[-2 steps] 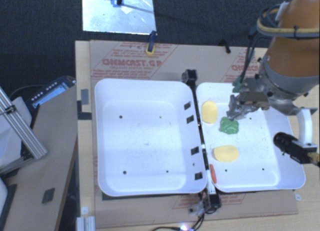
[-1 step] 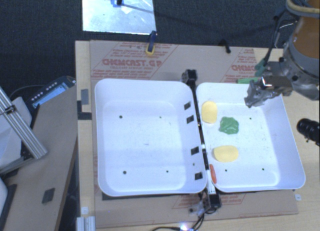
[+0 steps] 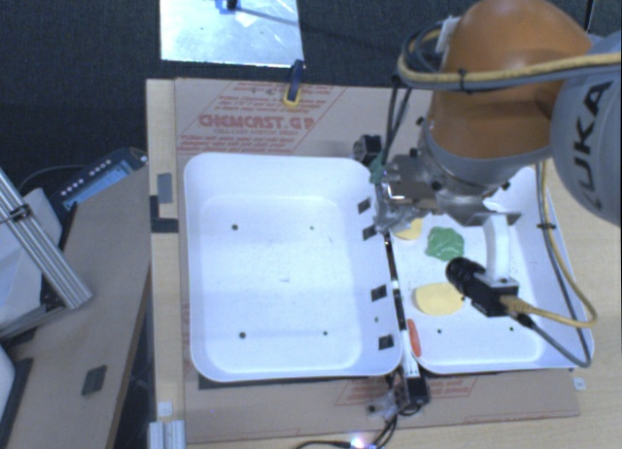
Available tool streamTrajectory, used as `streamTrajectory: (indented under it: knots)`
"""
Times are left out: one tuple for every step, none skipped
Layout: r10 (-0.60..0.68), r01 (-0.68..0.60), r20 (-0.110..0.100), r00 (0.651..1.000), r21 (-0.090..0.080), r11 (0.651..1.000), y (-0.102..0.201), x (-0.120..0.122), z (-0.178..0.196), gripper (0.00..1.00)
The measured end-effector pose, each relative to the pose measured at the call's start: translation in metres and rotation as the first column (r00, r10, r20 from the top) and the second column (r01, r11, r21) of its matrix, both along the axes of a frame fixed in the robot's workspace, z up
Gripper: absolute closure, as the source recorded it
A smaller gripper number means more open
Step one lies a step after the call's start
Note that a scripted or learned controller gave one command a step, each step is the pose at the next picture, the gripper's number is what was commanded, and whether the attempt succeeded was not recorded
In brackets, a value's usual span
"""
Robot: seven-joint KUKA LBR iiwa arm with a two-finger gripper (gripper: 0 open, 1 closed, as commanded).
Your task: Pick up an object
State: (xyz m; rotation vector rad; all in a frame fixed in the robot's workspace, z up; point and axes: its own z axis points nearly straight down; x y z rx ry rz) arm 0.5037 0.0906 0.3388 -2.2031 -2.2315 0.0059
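The green piece (image 3: 445, 242) lies mid right bin (image 3: 486, 364), near the gripper (image 3: 397, 212). It looks light and soft, best pinched across its raised bulk. The gripper's opening I cannot tell.

Left bin (image 3: 282, 262): I am seeing plain white, dotted with a few small dark specks.
Right bin (image 3: 486, 352): I am seeing the same plain white.
Flat disc (image 3: 437, 298): it is showing me a soft yellow.
Crumpled piece (image 3: 446, 241): it is showing green, unpatterned.
Small stick-like thing (image 3: 414, 337): it is glowing orange-red.
Cardboard sheet (image 3: 253, 121): it is looking tan, carrying red lettering and red slanted lines.
Foil-like sheet (image 3: 230, 10): it is shining silvery grey.
Clip (image 3: 292, 95): it is showing yellow, topped with blue.
My arm (image 3: 515, 39): I am wearing orange over grey.
Bench (image 3: 107, 272): it is looking pale tan.
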Motion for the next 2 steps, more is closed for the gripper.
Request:
streamTrajectory:
  knots:
    - [0.003,-0.003,0.005,1.000,0.002,1.000,0.110,-0.019,-0.011,1.00]
    - [-0.009,0.009,0.014,1.000,0.002,1.000,0.097,-0.011,0.053,1.00]
